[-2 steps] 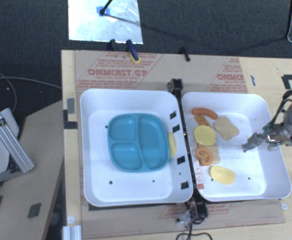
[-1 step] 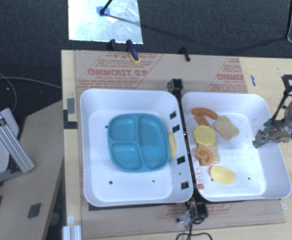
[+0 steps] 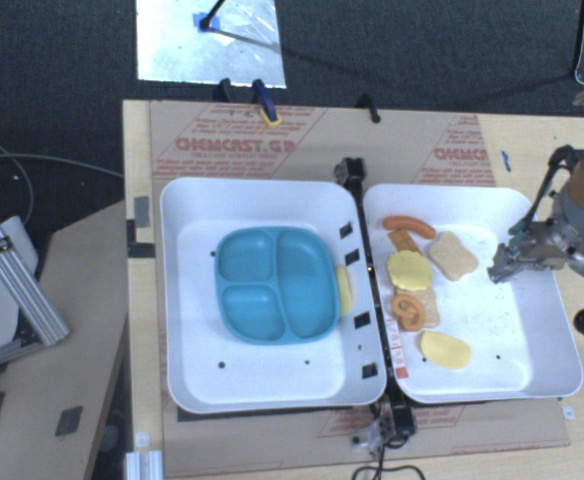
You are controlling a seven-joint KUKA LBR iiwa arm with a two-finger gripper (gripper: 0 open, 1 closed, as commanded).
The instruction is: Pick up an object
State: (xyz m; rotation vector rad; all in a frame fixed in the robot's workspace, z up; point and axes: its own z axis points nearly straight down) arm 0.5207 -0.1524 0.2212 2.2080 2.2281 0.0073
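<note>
Food toys lie in the right bin [image 3: 532,368]: a red-orange sausage [image 3: 409,225], a tan bread slice [image 3: 453,256], a round yellow piece [image 3: 409,269], an orange pretzel-like piece [image 3: 408,311] and a yellow lump [image 3: 444,349]. My gripper [image 3: 502,264] hangs over the right side of this bin, just right of the bread slice and apart from it. Nothing shows in its grasp.
The left bin [image 3: 192,368] holds a blue divided plate [image 3: 277,284] with a small yellow piece [image 3: 345,290] at its right edge. A black divider [image 3: 367,298] runs between the bins. Bare floor lies in the right bin's lower right part.
</note>
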